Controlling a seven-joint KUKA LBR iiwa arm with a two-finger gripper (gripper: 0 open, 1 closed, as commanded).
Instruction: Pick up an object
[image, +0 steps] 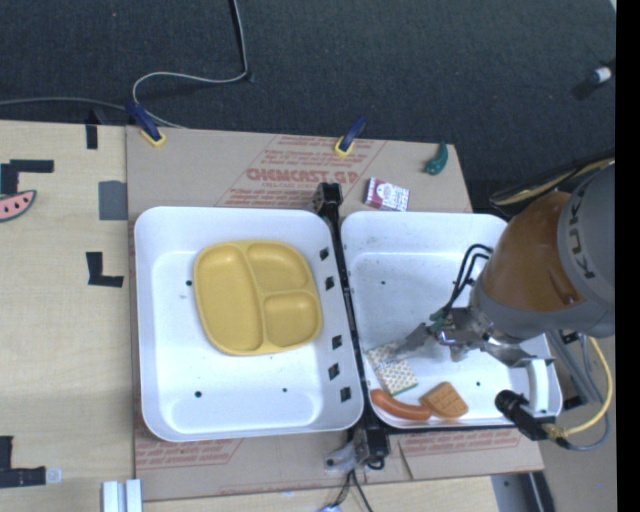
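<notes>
Down in the right bin (420, 250), near its front edge, three small things lie close together. A hot dog (399, 406) rests along the front wall, its long axis running nearly parallel to that wall, one end toward the divider between the bins and the other toward a tan, wedge-like piece (446, 401) just beside it. Behind the hot dog sits a checkered cracker-like square (394, 373), turned a little askew. The gripper (405, 345) hangs low over this corner of the bin, reaching in from the right, its tip just beside the square's far edge. From where I stand I cannot tell whether the jaws are spread or closed, nor whether they touch anything. The grey arm (540, 270) with its orange band looms over the right side of the bin. Over in the left bin (160, 300) a yellow divided plate (257, 297) lies flat, toward the back. On the bench beyond the bins lies a small red packet (385, 194).
</notes>
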